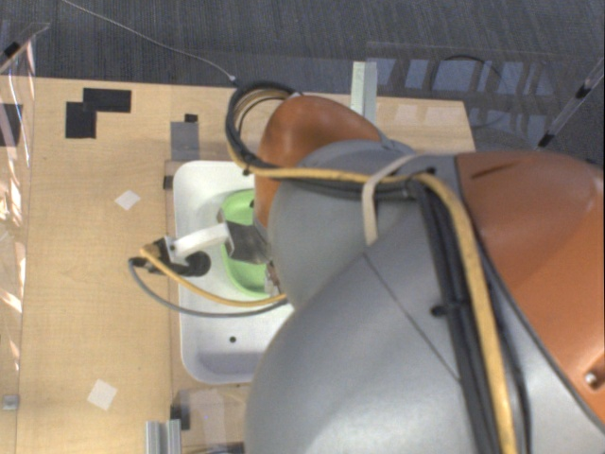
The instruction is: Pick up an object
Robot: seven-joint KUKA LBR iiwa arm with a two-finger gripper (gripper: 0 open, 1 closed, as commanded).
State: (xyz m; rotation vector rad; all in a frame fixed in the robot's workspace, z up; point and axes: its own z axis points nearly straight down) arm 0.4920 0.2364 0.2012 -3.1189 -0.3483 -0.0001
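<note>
Camera view, looking down. Big grey arm (397, 329) across the whole side from 1 to 6 o'clock, with an orange band (302, 135) near 12 o'clock of the middle and more orange shell (539, 244) at 3 o'clock. Yellow cable (473, 291) strapped along the top of the arm, running on past the wrist and looping out over the wood at 9 o'clock. Black cable loop (248, 97) curled up at 11 o'clock, just above the orange band.

White bin (203, 348) on the wooden bench (85, 301), left of the middle, partly hidden under the arm. Green thing (241, 268) lying inside the bin, toward its 3 o'clock side, part of it covered.

Gripper (248, 244) poking out from under the arm, right over the green thing, close to it or touching. Open or closed: cannot tell, too much hidden by the wrist and a white part beside it. Cannot tell either if the green thing is being held.

Black blocky marks (95, 110) on the bench at 10 o'clock. Small pale squares (127, 200) stuck on the wood at 9 o'clock, and one more at 7 o'clock. Dark carpet floor (284, 17) beyond the bench at 12 o'clock.
</note>
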